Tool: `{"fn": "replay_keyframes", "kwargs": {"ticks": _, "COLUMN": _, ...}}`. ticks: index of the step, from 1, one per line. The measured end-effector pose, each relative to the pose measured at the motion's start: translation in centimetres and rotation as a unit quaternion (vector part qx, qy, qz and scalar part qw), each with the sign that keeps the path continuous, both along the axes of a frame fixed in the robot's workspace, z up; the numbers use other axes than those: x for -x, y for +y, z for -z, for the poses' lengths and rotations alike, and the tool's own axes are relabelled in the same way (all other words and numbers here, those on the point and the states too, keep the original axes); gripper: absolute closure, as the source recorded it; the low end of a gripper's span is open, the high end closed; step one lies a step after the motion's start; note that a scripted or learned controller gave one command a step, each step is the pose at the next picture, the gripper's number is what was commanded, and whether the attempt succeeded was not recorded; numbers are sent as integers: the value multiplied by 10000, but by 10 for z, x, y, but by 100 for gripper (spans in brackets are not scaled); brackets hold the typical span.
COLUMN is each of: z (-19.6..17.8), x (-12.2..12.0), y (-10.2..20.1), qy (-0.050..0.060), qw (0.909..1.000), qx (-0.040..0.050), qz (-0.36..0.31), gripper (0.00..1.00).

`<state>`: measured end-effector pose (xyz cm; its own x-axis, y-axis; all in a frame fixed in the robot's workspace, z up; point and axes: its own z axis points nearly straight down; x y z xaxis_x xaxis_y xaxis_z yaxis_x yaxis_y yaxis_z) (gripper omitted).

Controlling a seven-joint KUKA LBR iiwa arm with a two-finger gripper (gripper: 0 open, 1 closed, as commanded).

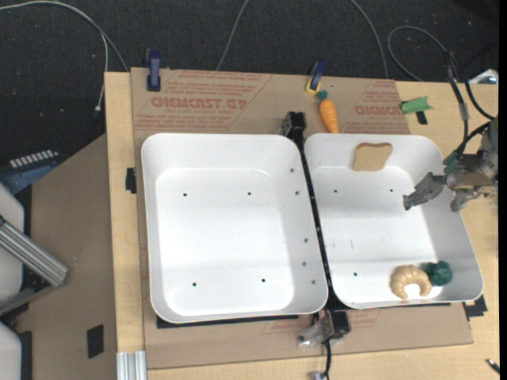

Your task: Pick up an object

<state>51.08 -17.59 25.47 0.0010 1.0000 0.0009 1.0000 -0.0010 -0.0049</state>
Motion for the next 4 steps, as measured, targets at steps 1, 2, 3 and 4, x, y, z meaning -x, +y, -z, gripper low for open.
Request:
{"fn": "replay_keyframes", "kwargs": {"ticks": 1, "z": -3, "x": -1, "y": 0, "qy": -27, "qw": 10000, "qx": 5, "qz": -5, "gripper": 0}}
{"fn": "replay_keyframes", "kwargs": {"ticks": 2, "z": 57, "x": 4, "y": -5, "qy": -3, "qw": 10000, "qx": -1, "qz": -2, "gripper": 0}}
{"fn": "replay_keyframes", "kwargs": {"ticks": 3, "z": 113, "x": 13, "y": -1, "qy": -1, "qw": 10000, "qx": -3, "qz": -6, "gripper": 0}}
{"fn": "replay_keyframes", "kwargs": {"ticks": 4, "z": 166, "x": 15, "y": 0, "qy": -2, "qw": 10000, "qx": -3, "qz": -6, "gripper": 0}}
